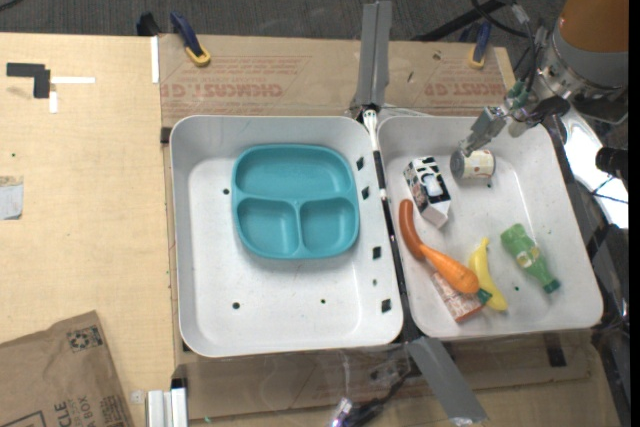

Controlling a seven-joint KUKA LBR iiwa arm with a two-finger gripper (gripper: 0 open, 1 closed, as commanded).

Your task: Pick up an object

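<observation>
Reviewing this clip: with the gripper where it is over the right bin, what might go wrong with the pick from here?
The gripper sits at a small cream object near the right bin's back wall; the small piece may slip or roll away. The milk carton lies just beside it, so a descent slightly off could nudge it.

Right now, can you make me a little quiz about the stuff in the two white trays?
1. True or false: the teal divided plate lies in the right bin.
2. What lies closest to the gripper? A) the green bottle B) the small milk carton C) the banana
3. Fill in: the orange thing lying next to the banana is a ____.

Key: 1. False, it lies in the left bin. 2. B. 3. Carrot.
</observation>
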